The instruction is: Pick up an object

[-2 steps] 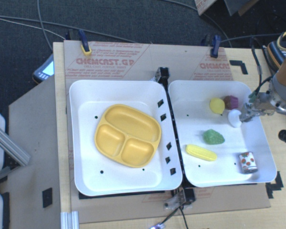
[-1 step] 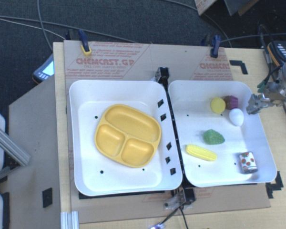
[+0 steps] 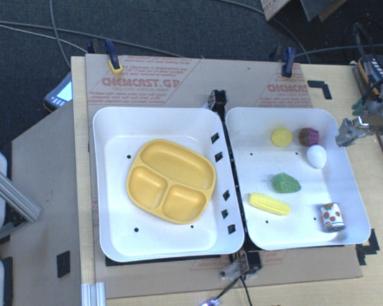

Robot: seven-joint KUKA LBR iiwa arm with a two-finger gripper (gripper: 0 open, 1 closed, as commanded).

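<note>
Six small objects lie in the right bin (image 3: 345,190), including a yellow corn cob (image 3: 269,204) and white egg (image 3: 316,156). The gripper (image 3: 348,131) sits at the bin's right rim; its opening cannot be determined.

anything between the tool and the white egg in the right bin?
Nothing visible. The tool sits at the right bin's upper right rim, and the white egg lies just inside, down and to the left of it. The maroon object is beside the egg, not across that path.
</note>
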